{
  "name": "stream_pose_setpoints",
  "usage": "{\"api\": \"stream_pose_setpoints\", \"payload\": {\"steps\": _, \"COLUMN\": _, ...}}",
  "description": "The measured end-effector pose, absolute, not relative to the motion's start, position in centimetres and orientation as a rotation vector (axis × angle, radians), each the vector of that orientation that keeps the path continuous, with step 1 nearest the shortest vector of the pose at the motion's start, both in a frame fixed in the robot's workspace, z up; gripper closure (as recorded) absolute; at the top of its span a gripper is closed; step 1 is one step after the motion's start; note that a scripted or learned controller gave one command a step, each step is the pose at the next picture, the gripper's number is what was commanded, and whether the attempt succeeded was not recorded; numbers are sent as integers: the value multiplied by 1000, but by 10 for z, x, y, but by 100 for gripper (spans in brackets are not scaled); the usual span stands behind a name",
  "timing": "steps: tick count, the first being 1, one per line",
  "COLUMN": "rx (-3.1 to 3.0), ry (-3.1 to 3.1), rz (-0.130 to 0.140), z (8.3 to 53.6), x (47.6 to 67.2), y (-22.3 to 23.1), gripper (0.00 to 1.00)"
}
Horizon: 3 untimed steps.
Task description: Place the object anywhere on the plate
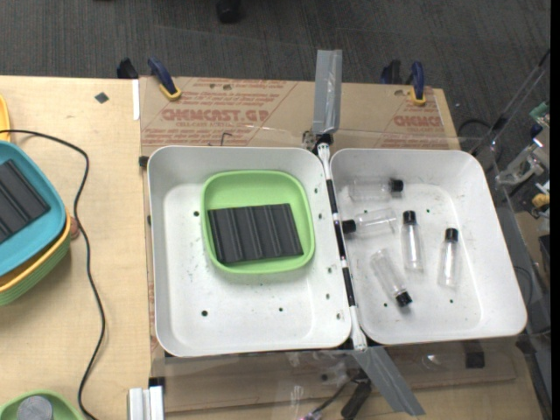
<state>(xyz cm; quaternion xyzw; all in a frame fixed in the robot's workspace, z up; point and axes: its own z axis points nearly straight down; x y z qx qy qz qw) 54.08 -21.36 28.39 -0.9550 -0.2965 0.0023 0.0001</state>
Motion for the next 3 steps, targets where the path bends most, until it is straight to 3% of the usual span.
{"api": "stream_pose_setpoints", "payload": {"steps": 1, "rx": -3103, "ry": -489, "rz": 10, "z": 291, "x": 528, "y": -213, "gripper": 0}}
{"api": "stream_pose_setpoints", "payload": {"steps": 3, "rx": -3125, "ry": -313, "rz": 10, "z": 271, "x": 499, "y": -222, "gripper": 0}}
